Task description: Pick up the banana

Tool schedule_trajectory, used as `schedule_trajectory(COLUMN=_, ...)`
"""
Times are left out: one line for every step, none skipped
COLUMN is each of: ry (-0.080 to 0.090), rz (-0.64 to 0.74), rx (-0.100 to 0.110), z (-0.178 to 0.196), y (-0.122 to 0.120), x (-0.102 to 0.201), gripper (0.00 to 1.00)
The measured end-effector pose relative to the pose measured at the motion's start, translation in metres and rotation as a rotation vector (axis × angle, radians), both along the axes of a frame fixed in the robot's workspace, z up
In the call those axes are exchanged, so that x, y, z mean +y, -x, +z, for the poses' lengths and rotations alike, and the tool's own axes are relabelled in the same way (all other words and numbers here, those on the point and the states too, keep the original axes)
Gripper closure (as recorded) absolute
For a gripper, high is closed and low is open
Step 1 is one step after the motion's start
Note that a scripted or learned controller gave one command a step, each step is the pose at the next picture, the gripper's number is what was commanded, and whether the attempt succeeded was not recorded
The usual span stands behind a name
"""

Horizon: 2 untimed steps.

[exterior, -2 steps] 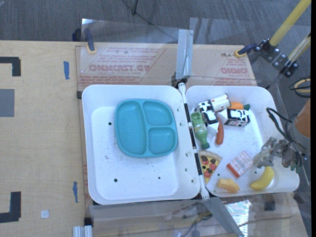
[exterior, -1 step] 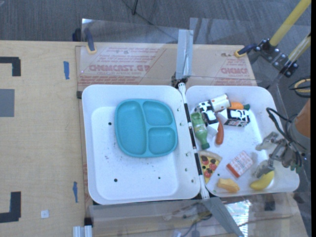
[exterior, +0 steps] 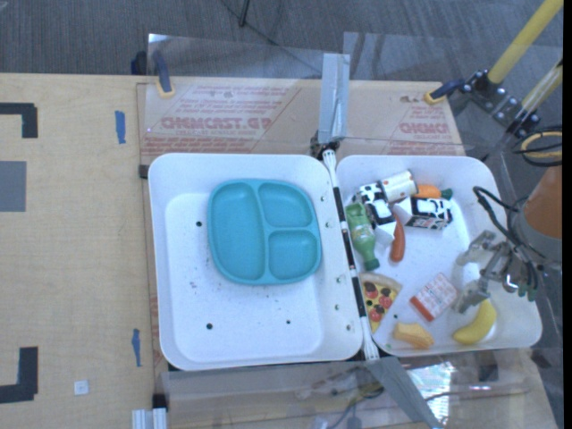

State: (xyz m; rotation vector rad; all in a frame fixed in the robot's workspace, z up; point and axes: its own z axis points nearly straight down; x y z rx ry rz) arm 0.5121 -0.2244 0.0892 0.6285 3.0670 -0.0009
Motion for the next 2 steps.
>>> schedule_trajectory(ry=0.001, rz=-0.005, rx=-0.003, z=0.000, y=0.016, x=0.001, gripper=0.00)
schedule_trajectory(ry=0.002, rz=0.019, rx=-0.004, z=0.001, y=0.028, x=0.046, gripper=0.00)
